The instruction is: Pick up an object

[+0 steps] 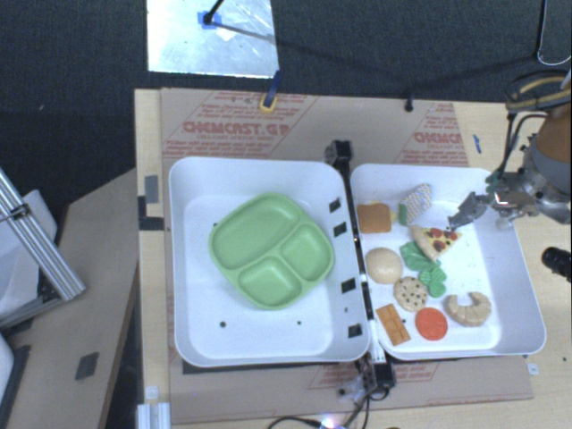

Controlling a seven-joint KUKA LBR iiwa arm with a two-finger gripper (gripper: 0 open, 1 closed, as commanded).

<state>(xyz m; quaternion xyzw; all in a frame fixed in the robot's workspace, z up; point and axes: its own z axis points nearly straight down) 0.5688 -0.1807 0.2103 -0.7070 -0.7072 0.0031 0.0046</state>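
The right bin (509, 266) holds several toy foods: a toast slice (374, 217), a striped grey piece (416, 201), a pizza slice (431, 239), a cream bun (383, 264), green leaves (423, 269), a cookie (411, 293), a red tomato slice (432, 323), a croissant (469, 308) and an orange cracker (391, 323). My gripper (463, 213) reaches in from the right, low over the bin's upper part, its tips just right of and above the pizza slice. Nothing shows between its fingers.
The left bin (192, 329) holds a green divided plate (271, 250). A black clip divider (350, 248) runs between the bins. A foil-like sheet (213, 25) lies beyond the bench. A metal frame (31, 239) stands at the left.
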